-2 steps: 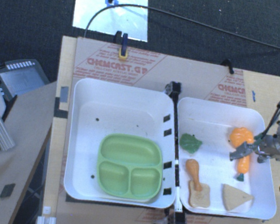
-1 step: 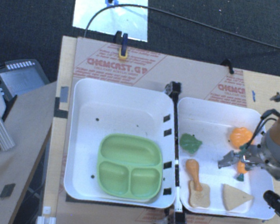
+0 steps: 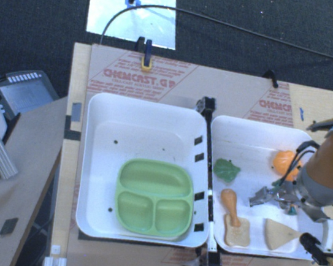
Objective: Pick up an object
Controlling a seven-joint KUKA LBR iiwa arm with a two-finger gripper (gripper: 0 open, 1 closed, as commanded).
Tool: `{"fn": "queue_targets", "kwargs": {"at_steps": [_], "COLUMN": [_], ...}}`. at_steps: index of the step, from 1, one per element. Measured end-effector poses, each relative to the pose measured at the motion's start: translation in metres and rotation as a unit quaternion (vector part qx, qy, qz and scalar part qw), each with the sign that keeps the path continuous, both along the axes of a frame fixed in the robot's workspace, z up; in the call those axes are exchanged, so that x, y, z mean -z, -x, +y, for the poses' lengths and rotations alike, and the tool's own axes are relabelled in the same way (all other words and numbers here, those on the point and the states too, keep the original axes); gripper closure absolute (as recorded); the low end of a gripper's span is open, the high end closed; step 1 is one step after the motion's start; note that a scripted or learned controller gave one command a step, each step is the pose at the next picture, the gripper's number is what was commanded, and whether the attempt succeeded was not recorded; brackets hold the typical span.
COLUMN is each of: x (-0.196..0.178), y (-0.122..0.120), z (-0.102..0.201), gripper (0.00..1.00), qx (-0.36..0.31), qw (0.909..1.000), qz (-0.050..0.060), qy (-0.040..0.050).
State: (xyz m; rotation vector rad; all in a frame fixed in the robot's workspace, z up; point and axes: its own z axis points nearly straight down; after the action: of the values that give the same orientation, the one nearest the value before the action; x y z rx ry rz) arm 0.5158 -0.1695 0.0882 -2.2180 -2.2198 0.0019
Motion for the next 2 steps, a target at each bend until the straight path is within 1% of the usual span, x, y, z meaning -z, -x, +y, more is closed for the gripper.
{"fn": "queue_targets", "kwargs": {"at_steps": [1,2], "x": [-0.014,-0.058], "y": [-0.001,-0.007], "z": [-0.001,-0.004], "gripper": [1.0,1.0], "qx": [0.0,-0.001], "qw": [1.0,1.0], "qz": [-0.003,-0.005], "qy": [0.0014,0.0018]}}
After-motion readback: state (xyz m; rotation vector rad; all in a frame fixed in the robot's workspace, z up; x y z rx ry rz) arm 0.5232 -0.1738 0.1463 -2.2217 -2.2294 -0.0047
